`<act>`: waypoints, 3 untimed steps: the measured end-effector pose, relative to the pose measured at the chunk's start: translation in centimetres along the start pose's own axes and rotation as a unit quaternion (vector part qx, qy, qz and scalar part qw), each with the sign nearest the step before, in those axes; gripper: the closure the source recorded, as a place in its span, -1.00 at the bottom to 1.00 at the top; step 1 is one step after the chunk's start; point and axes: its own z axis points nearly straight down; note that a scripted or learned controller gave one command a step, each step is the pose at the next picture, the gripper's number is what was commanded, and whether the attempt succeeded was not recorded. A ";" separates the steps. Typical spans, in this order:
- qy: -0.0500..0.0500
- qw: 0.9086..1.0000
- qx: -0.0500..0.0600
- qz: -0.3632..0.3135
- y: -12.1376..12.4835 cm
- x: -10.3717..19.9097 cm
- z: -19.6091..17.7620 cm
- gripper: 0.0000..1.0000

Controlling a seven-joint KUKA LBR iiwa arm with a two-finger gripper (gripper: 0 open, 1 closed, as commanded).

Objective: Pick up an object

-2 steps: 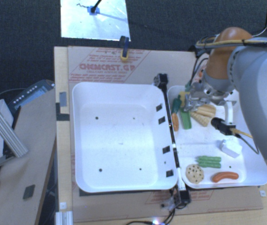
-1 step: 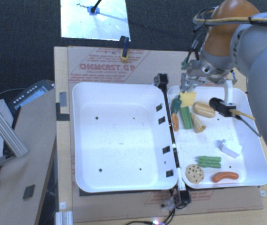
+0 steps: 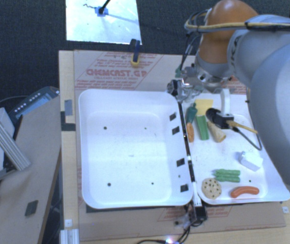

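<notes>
Two white bins (image 3: 129,151) on a cardboard-covered bench (image 3: 114,70).

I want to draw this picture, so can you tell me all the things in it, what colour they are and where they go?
Left bin: 1, white, left half of the bench.
Right bin: 1, white, beside the left bin, holds the toys.
Cookie: 1, tan with dark spots, right bin, near edge.
Sausage: 1, orange-red, right of the cookie.
Green beans: 1 bunch, green, above the cookie.
White block: 1, white, right side of the right bin.
Carrot: 1, orange with green top, along the right bin's left wall.
Green stick: 1, green, right of the carrot.
Yellow piece: 1, yellow, far end of the right bin.
Arm: 1, grey with orange band, from the right.
Gripper: 1, over the far end of the right bin.
</notes>
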 end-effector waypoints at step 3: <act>0.000 1.000 0.004 -0.001 -2.2 18.8 1.6 1.00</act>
